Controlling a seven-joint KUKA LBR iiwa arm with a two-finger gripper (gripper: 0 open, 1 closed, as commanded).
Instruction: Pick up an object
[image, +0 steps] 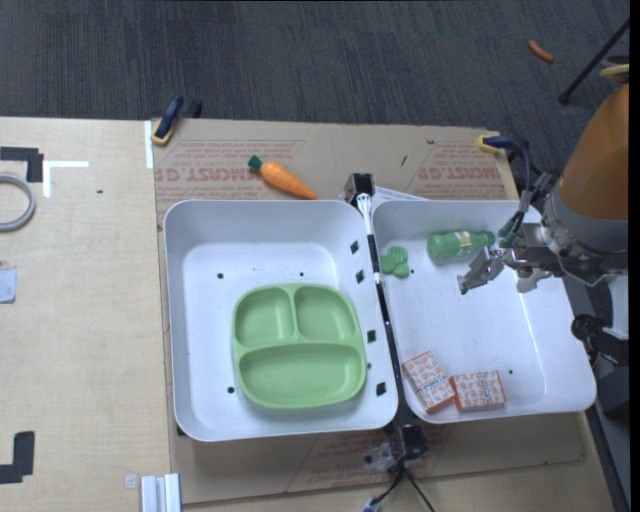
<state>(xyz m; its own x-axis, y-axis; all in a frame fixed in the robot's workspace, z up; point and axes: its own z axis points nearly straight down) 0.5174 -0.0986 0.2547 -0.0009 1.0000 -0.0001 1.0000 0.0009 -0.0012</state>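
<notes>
While the gripper (478, 277) hovers, jaws spread, the green plastic bottle (458, 244) at eleven o'clock suits a centred pinch.

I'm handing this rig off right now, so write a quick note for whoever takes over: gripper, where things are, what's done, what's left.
Gripper: over the right bin, just below the green bottle, nothing visibly between its fingers; open or shut cannot be told.
Right bin: green bottle at the back, a small green piece near the divider, two small boxes at the front.
Left bin: green divided plate.
Toy carrot lies on the cardboard behind the bins.
Done: nothing lifted yet.
Left: grasp and pick up one object.
</notes>
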